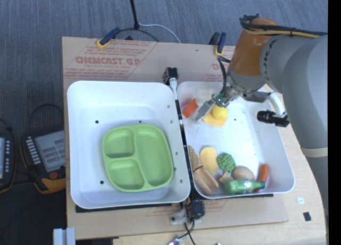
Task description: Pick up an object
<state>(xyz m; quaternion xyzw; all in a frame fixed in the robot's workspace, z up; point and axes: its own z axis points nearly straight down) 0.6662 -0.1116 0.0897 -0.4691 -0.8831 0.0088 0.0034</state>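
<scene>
green divided plate [137,156] in left bin [85,105] | counter [80,60] printed cardboard | handheld pendant [45,156] on carpet, left | black cable [130,1] top

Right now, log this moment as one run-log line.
arm: over right bin | pincer: low at far end, beside yellow toy and orange piece | grasp: none seen | left bin: green divided plate

The grey arm [298,79] reaches in from the desk's right edge, its thick upper link filling the right side and bending down toward the desk's far right part. The orange band [250,47] sits just above the wrist, with a dark cable running across its top. Below the band the wrist narrows to the gripper [212,106], which points down and leftward at a slant.
</scene>
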